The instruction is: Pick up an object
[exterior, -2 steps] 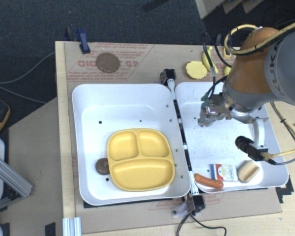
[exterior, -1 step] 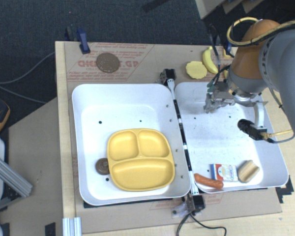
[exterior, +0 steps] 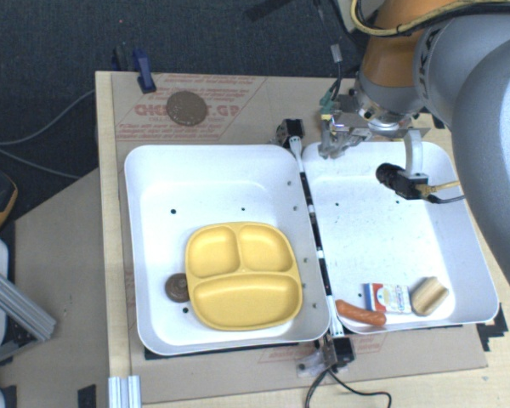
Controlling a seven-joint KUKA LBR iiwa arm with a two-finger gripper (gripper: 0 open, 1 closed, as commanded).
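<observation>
Gripper (exterior: 336, 143) at right bin's far edge; finger state cannot be told.
Candidate objects, a red sausage-shaped toy (exterior: 360, 314), small printed carton (exterior: 386, 297) and tan block (exterior: 428, 295), crowd the near edge: descend centred on one only.

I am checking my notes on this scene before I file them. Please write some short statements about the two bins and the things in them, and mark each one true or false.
1. The yellow plastic divided tray lies in the left white bin. True.
2. The small brown round disc sits in the right white bin. False: it sits in the left bin, beside the tray's left edge.
3. The red sausage-shaped toy lies near the right bin's front edge. True.
4. The gripper hangs over the tray. False: it is at the right bin's far left corner.
5. The tan bread-like block rests on the tray. False: it lies in the right bin.
</observation>
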